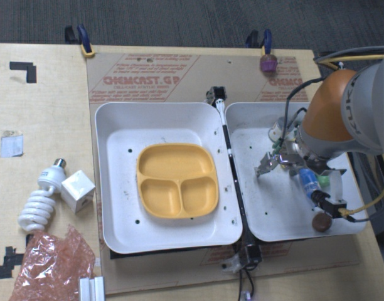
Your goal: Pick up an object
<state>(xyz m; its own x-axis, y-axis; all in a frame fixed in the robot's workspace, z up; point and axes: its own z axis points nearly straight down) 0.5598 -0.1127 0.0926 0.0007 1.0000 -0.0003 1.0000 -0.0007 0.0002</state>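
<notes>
In the right-hand white bin (255, 215), close to the far side from the divider, a small blue-and-clear object (308, 182), apparently a plastic bottle or tube, is lying partly under the arm's wrist, and a small brown rounded object (321, 222) is resting near the bin's lower right corner; either one is serving as a candidate for the pick. The gripper (267, 165) is reaching down into this bin to the left of the blue object, its metallic fingers pointing toward the bin floor, and whether those fingers are parted or closed is not resolving at this scale, so it cannot be told. Nothing is showing between them, so the pick is judged as not yet accomplished: approach is under way, while grasp and lift are remaining. The grey arm (361, 105), smooth and cylindrical with a glossy orange band, is entering from the right. The bins are appearing as shallow, matte, rounded-corner trays. In the left bin (117, 218) a yellow three-compartment plate (177, 180) of smooth moulded plastic is sitting flat. Outside, on the pale bench, a spiral white light bulb (41, 199), a small white cube (78, 190) and crinkled pink film (51, 268) are lying together.
</notes>
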